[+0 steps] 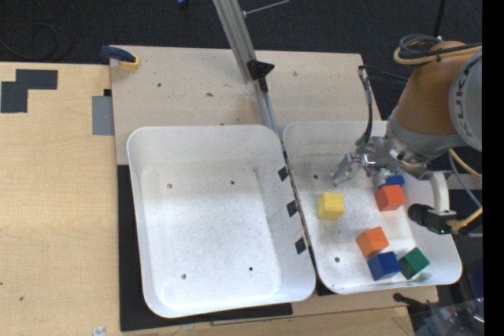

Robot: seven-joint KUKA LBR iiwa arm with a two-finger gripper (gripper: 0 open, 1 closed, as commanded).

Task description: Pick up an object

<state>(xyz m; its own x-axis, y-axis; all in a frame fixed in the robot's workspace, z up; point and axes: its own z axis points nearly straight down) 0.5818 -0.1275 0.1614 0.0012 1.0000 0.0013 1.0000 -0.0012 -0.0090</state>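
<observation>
- Nearest the camera, at the front corner of the right bin (346, 279), a blue cube (383, 264) and a green cube (414, 262) sit just beside each other.
- Touching the blue cube's upper edge is an orange cube (372, 240).
- A little farther back, near the divider between the two bins, a yellow cube (331, 205) sits alone on the white floor.
- To its right, a red-orange cube (389, 197) lies by the arm, with a small blue block (394, 180) just behind it, partly hidden.
- The gripper (343, 171) hangs over the right bin, just behind and slightly right of the yellow cube, its metal fingers pointing down and to the left. Nothing shows between them; whether they are spread or closed cannot be told.
- The grey and orange arm (437, 102) comes in from the right edge.
- The left bin (150, 161) is a shallow white tray with dark specks.
- Behind both bins, a tan board (189, 90) holds a slanted metal rail (232, 16).
- A small blue and yellow clamp (120, 55) sits at the board's far left corner.
</observation>
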